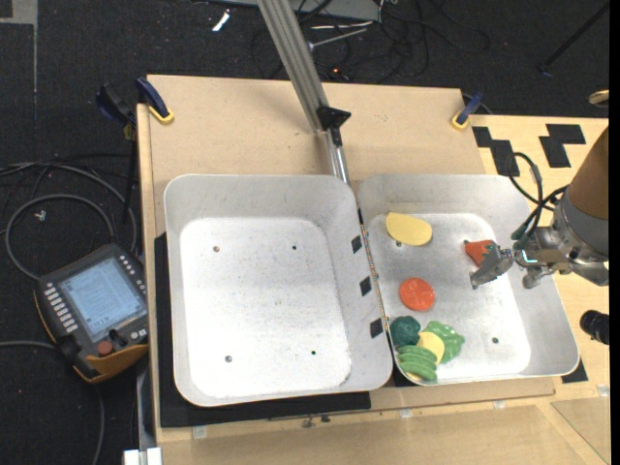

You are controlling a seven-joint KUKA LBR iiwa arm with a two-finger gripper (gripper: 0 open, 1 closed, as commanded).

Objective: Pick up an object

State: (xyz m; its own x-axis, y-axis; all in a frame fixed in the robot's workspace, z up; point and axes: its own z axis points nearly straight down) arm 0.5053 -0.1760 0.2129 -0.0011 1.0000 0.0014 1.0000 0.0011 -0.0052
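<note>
The right bin (542, 352) holds one yellow piece (409, 229), one orange disc (417, 293), one red block (478, 251) and one green cluster (426, 347) at six o'clock. At three o'clock, the gripper (508, 267) spreads its fingers wide just beside the red block, gripping nothing.

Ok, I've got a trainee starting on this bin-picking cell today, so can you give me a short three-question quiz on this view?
1. True or false: the yellow piece lies in the left bin.
2. Which item lies nearest the hand: A) the round orange-red piece, B) the small red piece, C) the green items?
3. Fill in: the green items sit near the right bin's ____ corner in this view.

Key: 1 false; 2 B; 3 lower left.
</note>
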